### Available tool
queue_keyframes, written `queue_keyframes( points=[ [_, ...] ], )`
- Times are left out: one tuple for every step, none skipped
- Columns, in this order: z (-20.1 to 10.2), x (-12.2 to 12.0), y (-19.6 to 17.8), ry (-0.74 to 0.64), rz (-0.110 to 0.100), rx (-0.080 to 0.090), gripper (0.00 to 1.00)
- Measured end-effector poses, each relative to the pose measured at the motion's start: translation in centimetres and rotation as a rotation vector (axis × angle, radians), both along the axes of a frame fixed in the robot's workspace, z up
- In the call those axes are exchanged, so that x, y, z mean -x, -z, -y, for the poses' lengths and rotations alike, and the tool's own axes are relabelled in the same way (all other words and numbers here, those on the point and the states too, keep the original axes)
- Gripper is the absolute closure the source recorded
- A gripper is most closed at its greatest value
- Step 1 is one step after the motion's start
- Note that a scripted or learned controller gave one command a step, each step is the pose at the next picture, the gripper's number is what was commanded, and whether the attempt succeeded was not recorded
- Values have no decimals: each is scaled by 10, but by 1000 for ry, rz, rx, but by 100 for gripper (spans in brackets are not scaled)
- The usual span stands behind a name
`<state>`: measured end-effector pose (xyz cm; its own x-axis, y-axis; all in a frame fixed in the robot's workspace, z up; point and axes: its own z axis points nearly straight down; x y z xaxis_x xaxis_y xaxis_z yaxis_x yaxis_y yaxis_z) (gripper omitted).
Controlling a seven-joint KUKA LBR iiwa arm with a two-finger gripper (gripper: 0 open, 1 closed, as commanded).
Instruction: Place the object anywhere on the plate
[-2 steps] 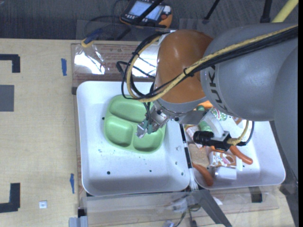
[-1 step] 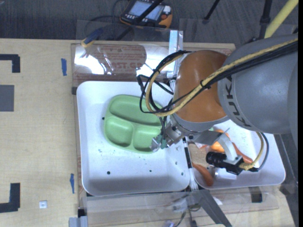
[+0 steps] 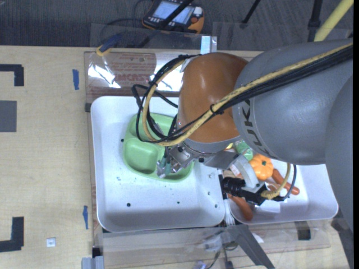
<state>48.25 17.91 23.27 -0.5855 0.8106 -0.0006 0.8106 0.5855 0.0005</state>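
One light green object (image 3: 139, 153), a rounded blocky lump, lies on the one green plate (image 3: 164, 122) at the centre of the frame, toward the plate's lower left edge. The plate sits in the left white bin (image 3: 112, 200), whose bare floor fills the lower left of the middle area.

The gripper (image 3: 168, 166) hangs just to the right of the green object, low over the plate's lower edge; how far its claw stands apart, and whether it grips anything, cannot be told from here, since the wrist hides most of it. The arm (image 3: 291, 88), grey with an orange band, covers the upper right of the frame and hides the plate's right side, with black and yellow cables looping across the plate.

In the right white bin (image 3: 320, 206), at lower right, lie one orange pumpkin-like toy (image 3: 261, 167) and a few other small pieces partly hidden by the arm. One handheld device (image 3: 171, 13) rests at the top centre.
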Motion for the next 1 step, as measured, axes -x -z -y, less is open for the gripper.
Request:
queue_keyframes(
  points=[
    [69,-26,0,53,1,1,100]
  ],
)
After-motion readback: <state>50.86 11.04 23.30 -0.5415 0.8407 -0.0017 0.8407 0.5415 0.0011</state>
